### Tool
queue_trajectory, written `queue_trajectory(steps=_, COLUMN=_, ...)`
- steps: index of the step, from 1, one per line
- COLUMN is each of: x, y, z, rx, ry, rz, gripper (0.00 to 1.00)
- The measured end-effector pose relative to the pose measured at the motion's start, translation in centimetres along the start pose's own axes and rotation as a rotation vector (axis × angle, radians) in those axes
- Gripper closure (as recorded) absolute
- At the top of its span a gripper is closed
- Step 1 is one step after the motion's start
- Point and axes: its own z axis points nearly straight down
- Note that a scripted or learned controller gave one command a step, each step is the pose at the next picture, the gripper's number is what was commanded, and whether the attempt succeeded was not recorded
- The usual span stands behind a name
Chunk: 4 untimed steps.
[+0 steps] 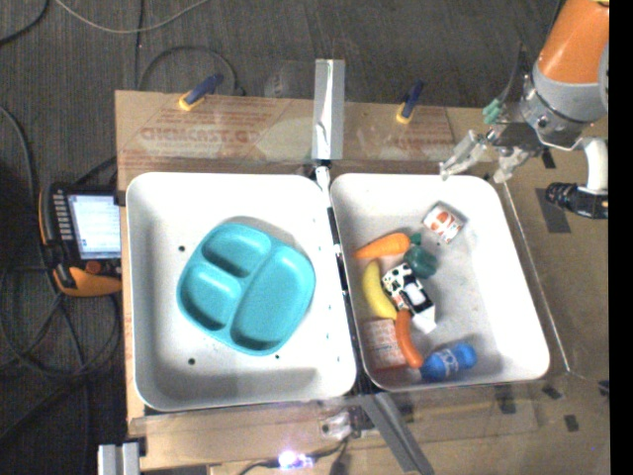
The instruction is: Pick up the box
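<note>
The box (407,291) is small, black and white, and lies in the middle of the right bin (514,295) among other items. It touches a yellow banana (373,291) on its left and a teal object (423,259) beyond it. My gripper (478,166) hangs over the far edge of the right bin, well beyond and to the right of the box. Its two thin fingers (454,163) are spread apart with nothing between them.
Around the box lie an orange carrot (382,246), a red-and-white can (444,223), a blue bottle (448,361), an orange piece (406,339) and a pinkish packet (379,339). The left bin (158,216) holds a teal divided plate (247,285). A handheld device (84,236) lies at the left.
</note>
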Motion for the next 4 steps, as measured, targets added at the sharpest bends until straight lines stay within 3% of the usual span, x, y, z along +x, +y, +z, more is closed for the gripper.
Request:
queue_trajectory(steps=1, x=0.6, y=-4.3, z=-3.7, rx=-0.001, ry=-0.004, rz=-0.173, gripper=0.00)
queue_trajectory(steps=2, x=2.2, y=-4.9, z=-9.0, rx=-0.002, ry=-0.002, rz=0.015, gripper=0.00)
queue_trajectory(steps=3, x=3.5, y=-13.3, z=4.5, rx=0.002, ry=0.001, rz=0.001, gripper=0.00)
queue_trajectory(steps=4, x=5.3, y=-15.9, z=11.3, rx=0.002, ry=0.001, rz=0.048, gripper=0.00)
